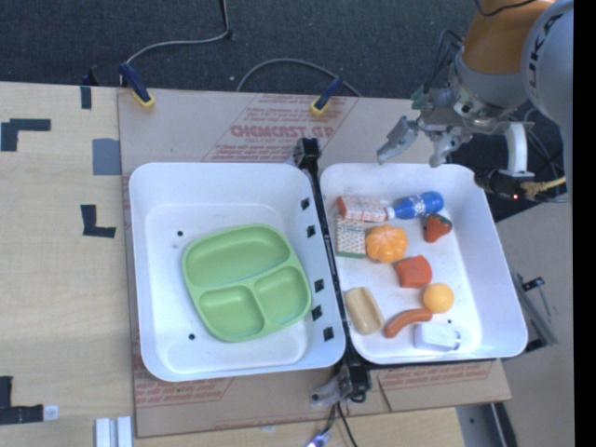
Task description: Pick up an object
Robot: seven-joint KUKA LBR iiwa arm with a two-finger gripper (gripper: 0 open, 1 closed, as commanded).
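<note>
bench (56,277), cardboard sheet (270,128), two bins (149,194)

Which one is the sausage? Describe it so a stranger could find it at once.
Start at the right bin, the one crowded with toy food. Go to its near edge: the sausage lies there between the bread roll and a white block. It is the one long, thin, reddish-brown curved piece, just below the small orange ball.

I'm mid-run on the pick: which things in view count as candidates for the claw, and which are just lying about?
Job in hand:
claw, open, above the right bin
blue bottle
strawberry
orange
red block
yellow ball
bun
sausage

Lying about:
green divided plate in the left bin
two clamps on the cardboard
black cable
</note>
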